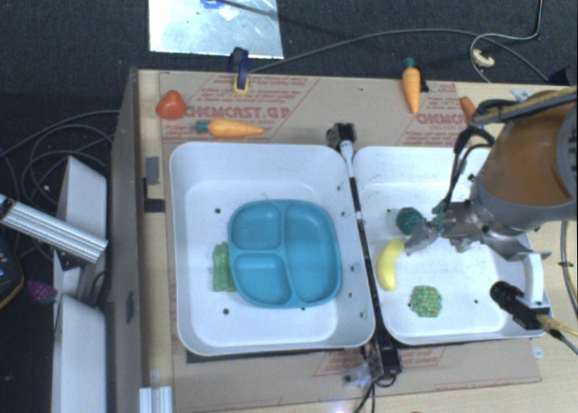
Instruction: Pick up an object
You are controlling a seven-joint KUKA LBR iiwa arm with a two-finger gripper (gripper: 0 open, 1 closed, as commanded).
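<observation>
Leftward, the left bin (194, 248) held a blue divided plate (283, 251) with a green piece (221, 268) at its left side. Printed red lettering on the surface (271, 99) behind the bins read partly as "CHEMCAST GP"; the right-hand print was too obscured to read. In the right bin (470, 325) lay a yellow banana-shaped object (388, 264), a dark teal ball (409, 219) and a green knobbly object (424, 301). The end effector (423, 235) hovered just beside the ball and above the banana; whether it stood apart or together could not be told. Judged stage: approach, nothing lifted. Next move would require alignment over one object and descent.
</observation>
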